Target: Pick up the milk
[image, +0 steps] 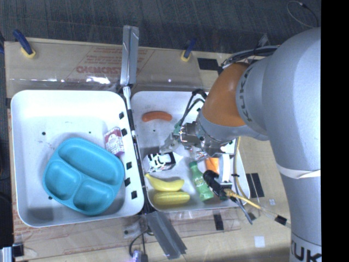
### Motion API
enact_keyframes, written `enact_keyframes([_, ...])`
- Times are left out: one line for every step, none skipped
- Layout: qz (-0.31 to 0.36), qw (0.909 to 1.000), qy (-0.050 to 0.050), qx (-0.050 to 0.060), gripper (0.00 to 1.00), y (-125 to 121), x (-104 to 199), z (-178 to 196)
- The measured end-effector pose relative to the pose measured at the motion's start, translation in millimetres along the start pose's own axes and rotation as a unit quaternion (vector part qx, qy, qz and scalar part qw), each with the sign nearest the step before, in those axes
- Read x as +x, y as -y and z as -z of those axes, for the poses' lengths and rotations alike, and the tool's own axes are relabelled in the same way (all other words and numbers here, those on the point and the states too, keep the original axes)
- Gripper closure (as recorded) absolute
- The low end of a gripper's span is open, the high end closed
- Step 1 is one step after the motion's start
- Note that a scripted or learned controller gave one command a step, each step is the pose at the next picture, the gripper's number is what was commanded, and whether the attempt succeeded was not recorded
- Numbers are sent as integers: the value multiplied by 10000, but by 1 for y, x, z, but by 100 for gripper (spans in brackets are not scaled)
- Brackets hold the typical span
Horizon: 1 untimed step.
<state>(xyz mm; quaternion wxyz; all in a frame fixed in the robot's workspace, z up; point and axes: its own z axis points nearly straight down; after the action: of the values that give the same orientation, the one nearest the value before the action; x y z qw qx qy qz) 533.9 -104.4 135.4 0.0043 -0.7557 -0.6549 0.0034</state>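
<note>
Dark carpet floor point(180, 7) behind brown bench point(71, 59)

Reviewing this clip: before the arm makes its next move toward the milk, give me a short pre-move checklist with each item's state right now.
1. Milk located: ok. A black-and-white carton lies in the right bin.
2. Gripper positioned over milk: ok, just above the carton.
3. Finger state: cannot tell.
4. Milk between fingers: not ok, none seen there.
5. Clutter near target: not ok. Bananas sit right below the carton, green bottle to their right.
6. Milk reachable from above: cannot tell; the wrist hides part of it.
</note>
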Motion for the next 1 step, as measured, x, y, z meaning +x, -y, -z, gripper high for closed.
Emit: enact_keyframes([-1998,9798,3,-9,0,-69,77,53])
